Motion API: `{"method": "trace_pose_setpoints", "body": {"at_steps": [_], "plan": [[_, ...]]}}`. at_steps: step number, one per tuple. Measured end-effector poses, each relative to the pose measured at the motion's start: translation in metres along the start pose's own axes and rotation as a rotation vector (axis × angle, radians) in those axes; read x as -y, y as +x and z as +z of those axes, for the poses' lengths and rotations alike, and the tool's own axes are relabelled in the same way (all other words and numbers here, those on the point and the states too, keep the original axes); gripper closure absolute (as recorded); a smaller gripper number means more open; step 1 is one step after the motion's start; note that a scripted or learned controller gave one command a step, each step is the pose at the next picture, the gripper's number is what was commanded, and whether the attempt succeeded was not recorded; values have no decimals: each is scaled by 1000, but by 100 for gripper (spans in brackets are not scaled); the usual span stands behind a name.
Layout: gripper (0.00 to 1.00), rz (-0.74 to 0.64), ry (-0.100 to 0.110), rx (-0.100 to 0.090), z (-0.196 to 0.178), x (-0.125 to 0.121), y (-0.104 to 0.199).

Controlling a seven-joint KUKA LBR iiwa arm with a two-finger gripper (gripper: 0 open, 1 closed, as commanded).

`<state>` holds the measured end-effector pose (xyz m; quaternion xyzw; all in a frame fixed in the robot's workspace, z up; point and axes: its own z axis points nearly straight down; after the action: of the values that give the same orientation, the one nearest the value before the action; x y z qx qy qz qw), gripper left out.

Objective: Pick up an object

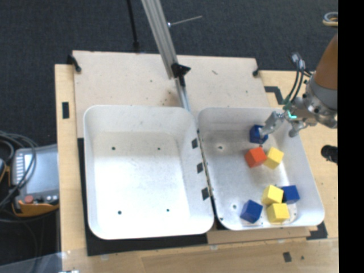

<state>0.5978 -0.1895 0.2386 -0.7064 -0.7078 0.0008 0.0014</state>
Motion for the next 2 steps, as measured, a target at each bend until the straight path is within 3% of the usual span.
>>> {"method": "trace_pose_setpoints", "body": {"at_steps": [1,2], "plan": [[0,-2,-4,2,-2,-1,0],[0,-1,1,2,53,2,8]]}}
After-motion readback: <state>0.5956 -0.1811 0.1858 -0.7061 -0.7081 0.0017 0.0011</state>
